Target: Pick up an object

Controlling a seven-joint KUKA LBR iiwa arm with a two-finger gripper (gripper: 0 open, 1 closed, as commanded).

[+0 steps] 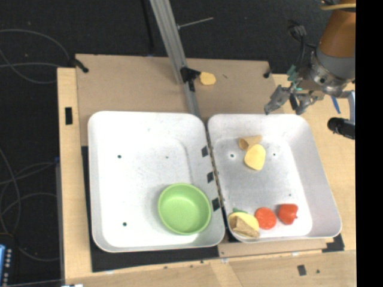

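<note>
My gripper [289,102] hangs open above the far right corner of the right bin [311,139], with nothing between its fingers. Below and left of it in that bin lie a pale yellow piece [255,158] and a small tan piece [249,142] touching it. Along the bin's near edge sit a red tomato-like ball [266,218], a red pepper-like piece [288,213], and a tan and yellow piece [245,223] in the near left corner. A green bowl [184,208] stands in the left bin [119,142] near its front right corner.
A grey metal post [173,46] slants up from between the bins at the back. A small yellow object [207,78] lies on the bench behind the bins. Black cables trail over the dark floor at left.
</note>
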